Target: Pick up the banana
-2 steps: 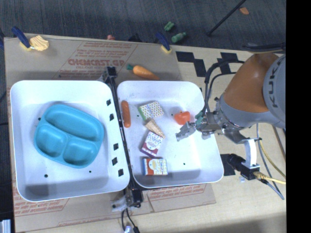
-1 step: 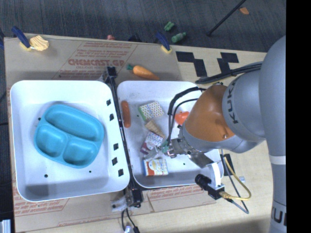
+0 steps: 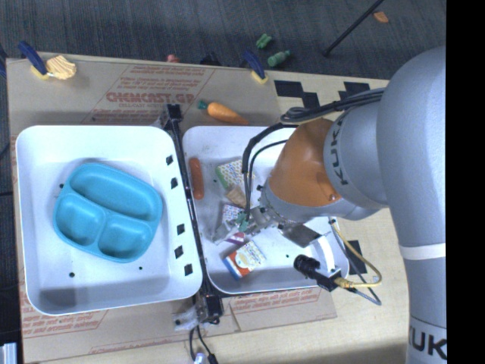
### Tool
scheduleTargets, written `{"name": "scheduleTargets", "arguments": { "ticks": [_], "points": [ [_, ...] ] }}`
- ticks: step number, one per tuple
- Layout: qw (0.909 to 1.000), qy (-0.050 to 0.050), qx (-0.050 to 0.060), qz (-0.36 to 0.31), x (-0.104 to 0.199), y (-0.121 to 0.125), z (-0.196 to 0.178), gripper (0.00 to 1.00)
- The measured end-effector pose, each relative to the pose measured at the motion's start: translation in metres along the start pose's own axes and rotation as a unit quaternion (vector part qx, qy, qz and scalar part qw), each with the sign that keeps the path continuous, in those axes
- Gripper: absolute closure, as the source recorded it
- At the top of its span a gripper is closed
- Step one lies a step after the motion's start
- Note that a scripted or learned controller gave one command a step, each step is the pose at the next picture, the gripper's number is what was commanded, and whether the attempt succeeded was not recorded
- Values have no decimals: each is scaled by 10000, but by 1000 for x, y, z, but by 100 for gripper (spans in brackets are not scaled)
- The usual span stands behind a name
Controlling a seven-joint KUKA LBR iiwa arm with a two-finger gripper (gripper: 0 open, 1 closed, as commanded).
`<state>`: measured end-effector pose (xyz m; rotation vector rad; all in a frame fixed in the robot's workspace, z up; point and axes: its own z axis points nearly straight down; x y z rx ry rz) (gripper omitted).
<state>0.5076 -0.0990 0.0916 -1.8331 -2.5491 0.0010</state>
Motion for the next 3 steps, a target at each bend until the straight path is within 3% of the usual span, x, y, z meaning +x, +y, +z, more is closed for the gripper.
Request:
{"name": "scheduleTargets", "arguments": {
  "ticks": [1,2,3],
  "points": [
    [9976,-2,-4,-698,100,65,-100,0],
    [9975,-4,5,-710,99,66,-111,100],
    [9910,-7,0,-1340,161,99,-100,100]
  ]
}}
